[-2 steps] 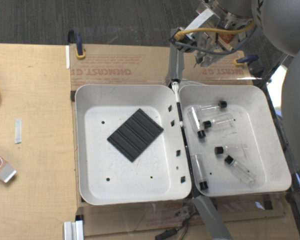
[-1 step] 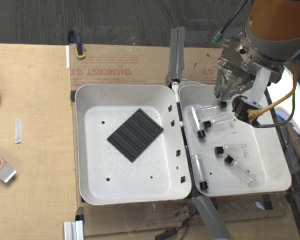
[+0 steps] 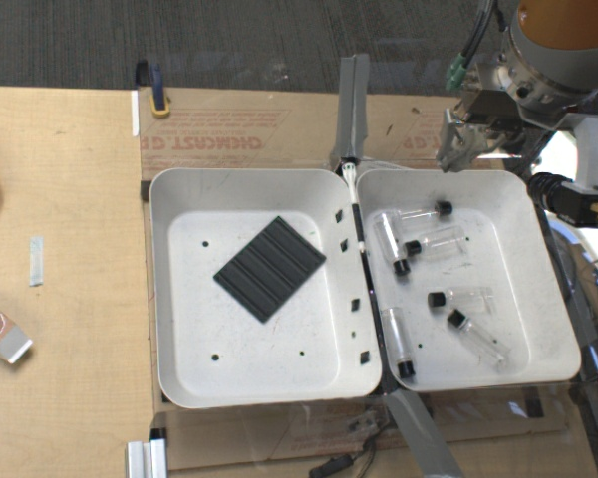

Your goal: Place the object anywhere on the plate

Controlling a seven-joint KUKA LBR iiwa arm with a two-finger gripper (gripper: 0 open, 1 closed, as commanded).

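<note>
The nearest item is a clear vial (image 3: 400, 344) with a black cap, lying along the near-left wall of the right bin (image 3: 548, 361), at about 7 o'clock of that bin's floor. Further in, toward 4 o'clock, a second vial (image 3: 475, 334) lies at a slant, cap toward the centre, and a third vial (image 3: 458, 301) sits just beyond it, near the centre of the floor. Past these, at about 10 to 11 o'clock, three more vials (image 3: 419, 232) lie close together, all black-capped (their clear bodies are hard to separate against the white floor).

In the left bin (image 3: 164, 297), the dark ribbed plate (image 3: 270, 269) lies flat near the centre, turned corner-on like a diamond, and none of the vials touches it.

Beyond the right bin's far rim, at 12 to 1 o'clock, the gripper (image 3: 468, 147) hangs from the grey arm with the orange band (image 3: 563, 8). Nothing is visibly held; how the gripper stands cannot be told.
</note>
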